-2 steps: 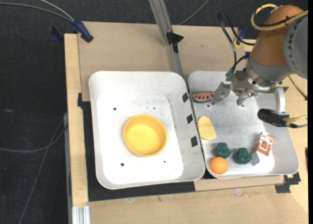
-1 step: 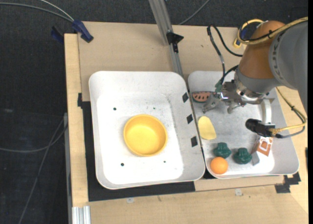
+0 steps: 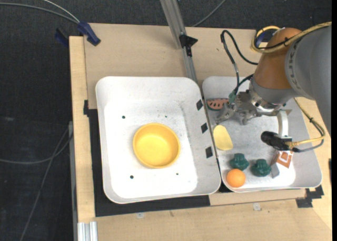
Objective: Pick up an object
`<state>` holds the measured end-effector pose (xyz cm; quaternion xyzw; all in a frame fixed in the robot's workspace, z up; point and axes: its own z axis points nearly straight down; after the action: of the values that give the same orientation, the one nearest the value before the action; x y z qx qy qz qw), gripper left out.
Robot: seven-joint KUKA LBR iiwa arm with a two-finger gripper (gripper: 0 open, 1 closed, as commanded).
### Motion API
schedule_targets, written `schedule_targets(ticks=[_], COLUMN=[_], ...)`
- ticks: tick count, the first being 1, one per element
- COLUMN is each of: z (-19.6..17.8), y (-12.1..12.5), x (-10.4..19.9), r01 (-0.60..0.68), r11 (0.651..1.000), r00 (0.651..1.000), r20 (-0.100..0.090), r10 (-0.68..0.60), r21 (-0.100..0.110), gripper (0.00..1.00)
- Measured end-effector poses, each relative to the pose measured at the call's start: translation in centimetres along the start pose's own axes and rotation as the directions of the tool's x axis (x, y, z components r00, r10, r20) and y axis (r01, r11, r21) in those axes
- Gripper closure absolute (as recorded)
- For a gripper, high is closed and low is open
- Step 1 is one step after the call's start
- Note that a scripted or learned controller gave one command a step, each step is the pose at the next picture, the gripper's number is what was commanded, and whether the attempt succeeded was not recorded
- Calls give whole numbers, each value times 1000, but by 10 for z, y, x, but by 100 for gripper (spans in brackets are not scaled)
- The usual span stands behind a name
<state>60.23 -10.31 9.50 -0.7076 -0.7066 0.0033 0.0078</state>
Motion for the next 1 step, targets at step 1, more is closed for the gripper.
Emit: schedule_targets(ticks=[1], z=[-13], y=[1], x=[1], r01=[0], r11=[1000], r00=[1000], r20=[-2], r10=[0], r21=[-3], gripper=[100])
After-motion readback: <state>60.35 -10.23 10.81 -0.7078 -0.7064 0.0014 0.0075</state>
